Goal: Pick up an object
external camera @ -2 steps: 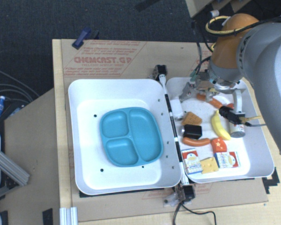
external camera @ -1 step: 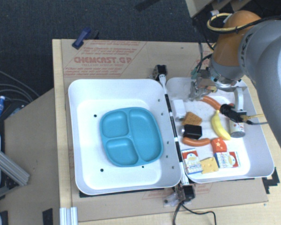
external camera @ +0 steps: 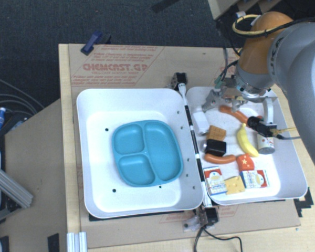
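Observation:
My gripper point(external camera: 220, 97) hangs over the far left part of the right bin point(external camera: 291, 167), below the orange band of the arm. Just under and to its right lies an orange sausage point(external camera: 234, 113). A white piece point(external camera: 200, 123) lies beneath it near the bin's left wall. Closer to the front are a brown block point(external camera: 216, 133), a black block point(external camera: 216, 147), a red sausage point(external camera: 219, 159) and a yellow banana point(external camera: 245, 140). I see nothing held in the gripper.
The left bin point(external camera: 94, 140) holds a blue divided plate point(external camera: 147, 152). At the right bin's front lie a red carton point(external camera: 245, 163), two small printed boxes point(external camera: 215, 181) point(external camera: 256, 178) and a cheese wedge point(external camera: 233, 185). A silver can point(external camera: 266, 145) sits by the banana.

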`<state>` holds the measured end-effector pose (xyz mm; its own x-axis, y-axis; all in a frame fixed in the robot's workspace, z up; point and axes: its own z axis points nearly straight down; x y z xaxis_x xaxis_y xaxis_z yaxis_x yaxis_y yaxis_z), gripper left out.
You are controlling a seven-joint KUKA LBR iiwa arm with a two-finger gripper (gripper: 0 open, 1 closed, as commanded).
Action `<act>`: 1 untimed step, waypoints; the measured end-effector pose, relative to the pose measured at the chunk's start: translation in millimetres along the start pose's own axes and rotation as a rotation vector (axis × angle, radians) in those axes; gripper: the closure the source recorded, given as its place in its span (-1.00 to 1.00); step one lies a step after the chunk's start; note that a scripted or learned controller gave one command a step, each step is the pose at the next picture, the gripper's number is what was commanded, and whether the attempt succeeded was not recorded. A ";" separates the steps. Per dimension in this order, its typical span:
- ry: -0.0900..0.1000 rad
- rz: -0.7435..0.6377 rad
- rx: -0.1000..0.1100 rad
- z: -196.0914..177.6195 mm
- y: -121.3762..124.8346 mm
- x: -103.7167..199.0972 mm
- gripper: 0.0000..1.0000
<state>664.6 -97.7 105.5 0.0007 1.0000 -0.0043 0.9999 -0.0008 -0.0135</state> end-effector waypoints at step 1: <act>-0.008 0.006 -0.042 10.7 -45.9 -5.3 -1.00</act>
